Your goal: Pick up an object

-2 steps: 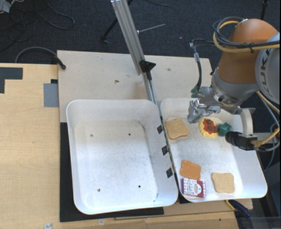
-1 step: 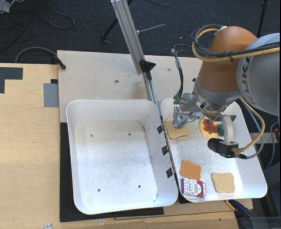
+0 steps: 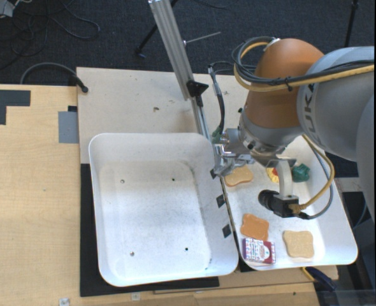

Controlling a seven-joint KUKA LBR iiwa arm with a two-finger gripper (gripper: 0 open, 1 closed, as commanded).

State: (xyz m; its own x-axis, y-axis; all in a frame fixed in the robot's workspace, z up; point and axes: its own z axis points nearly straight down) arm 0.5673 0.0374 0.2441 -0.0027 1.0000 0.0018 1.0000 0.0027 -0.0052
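Count taken with the right bin (image 3: 341,250) as the reference point.

White bins: two, the left bin (image 3: 111,171) standing directly beside the reference bin.

Toast-like slices inside the right bin: three. One tan slice (image 3: 239,176) at its far end, one orange-brown slice (image 3: 255,225) at mid-length, one pale slice (image 3: 299,243) at its near end.

Red-and-white packets (image 3: 258,250): one, just beside the orange-brown slice.

Green items (image 3: 300,170): one, partly hidden by the arm.

Yellow items (image 3: 274,174): one, kind cannot be determined.
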